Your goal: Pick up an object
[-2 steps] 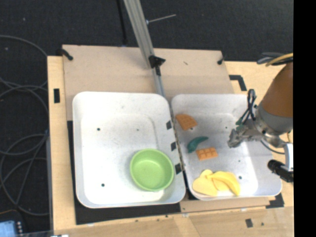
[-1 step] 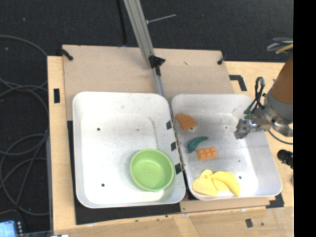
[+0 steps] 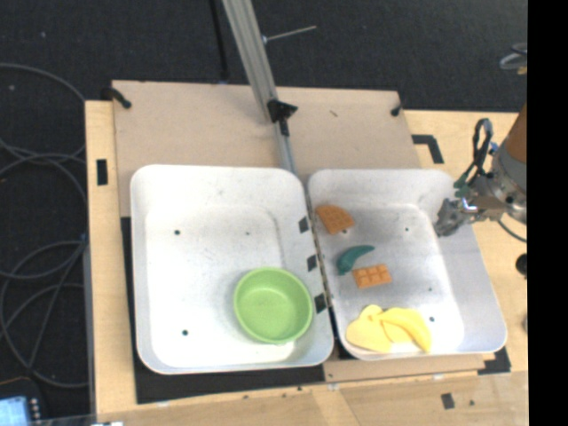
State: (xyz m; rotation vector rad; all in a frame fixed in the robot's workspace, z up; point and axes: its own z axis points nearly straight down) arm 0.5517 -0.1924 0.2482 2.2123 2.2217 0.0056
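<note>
Claw (image 3: 450, 213) over right bin (image 3: 470, 282) edge; teal piece (image 3: 354, 256) lies diagonal.

A robotics lab: 2 white bins (image 3: 160, 238) on a plywood bench (image 3: 195, 122), loose cables (image 3: 35, 238) on dark floor.

The arm (image 3: 508, 171) is cut off at the right edge, its fingers too small to tell.

A pale wooden worktop (image 3: 222, 127) sits on dark speckled carpet (image 3: 106, 25). Thin grey cables (image 3: 35, 238) loop over the floor at the left. A slanted aluminium post (image 3: 248, 43) rises from the worktop's far side. The light is even, with soft shadows.
</note>
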